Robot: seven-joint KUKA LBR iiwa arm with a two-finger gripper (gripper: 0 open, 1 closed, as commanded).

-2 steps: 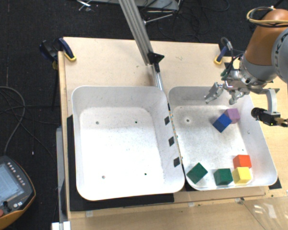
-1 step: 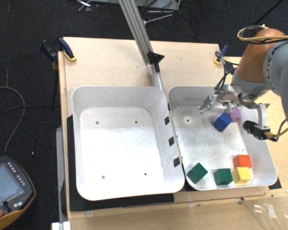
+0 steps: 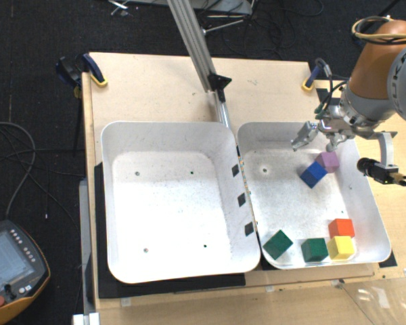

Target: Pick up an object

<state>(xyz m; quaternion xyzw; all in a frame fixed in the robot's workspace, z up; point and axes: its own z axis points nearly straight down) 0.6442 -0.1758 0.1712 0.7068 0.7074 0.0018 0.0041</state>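
Note:
The gripper (image 3: 319, 139) hangs over the back of the right bin (image 3: 365, 202), with its fingers spread apart and nothing between them. Just below it, on the bin floor, a blue cube (image 3: 313, 175) lies touching a lilac cube (image 3: 329, 160). Along the bin's front edge sit a dark green cube (image 3: 278, 244), a green cube (image 3: 314, 250), a yellow cube (image 3: 341, 248) and an orange cube (image 3: 341, 227).
The left bin (image 3: 169, 202) lies beside the right one, separated by a raised shared rim. A slanted metal pole (image 3: 193, 36) crosses the bench's back. Clamps grip the bench's back corners. A teach pendant (image 3: 10, 269) lies on the floor at the lower left.

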